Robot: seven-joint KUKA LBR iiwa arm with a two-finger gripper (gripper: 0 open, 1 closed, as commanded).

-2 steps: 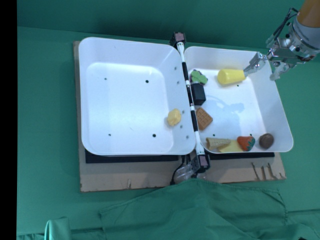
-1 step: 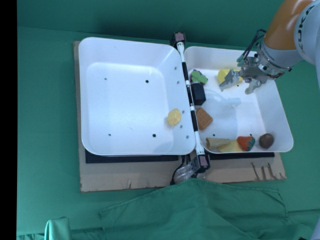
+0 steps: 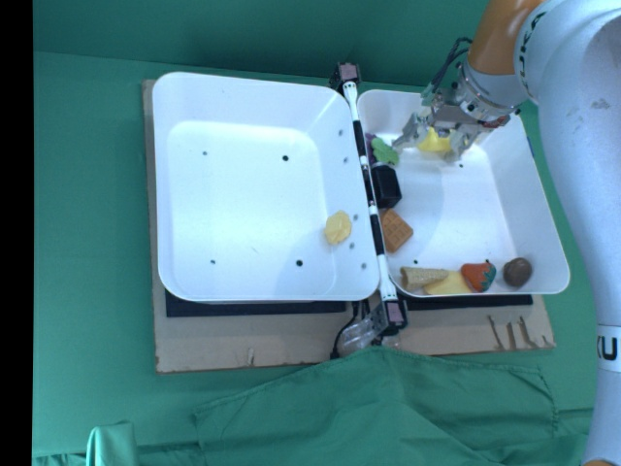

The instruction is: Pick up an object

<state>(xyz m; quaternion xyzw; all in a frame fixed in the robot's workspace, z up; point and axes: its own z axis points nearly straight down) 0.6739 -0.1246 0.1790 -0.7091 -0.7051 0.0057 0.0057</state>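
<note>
While the gripper [image 3: 436, 136] is hovering over the right bin [image 3: 543, 212], its jaws are closing around a yellow object [image 3: 434, 143], so grasping appears underway and lifting is remaining.

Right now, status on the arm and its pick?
Gripper up in right bin's far corner, yellow object between its fingers. Green piece just beside it. Other items sit nearer the front.

Two shallow white bins, the left bin [image 3: 194, 105] and the right bin [image 3: 543, 250], sit side by side on a cardboard sheet [image 3: 243, 352] (edges torn) over the green surface [image 3: 87, 212], with green cloth [image 3: 388, 406] bunched in front
</note>
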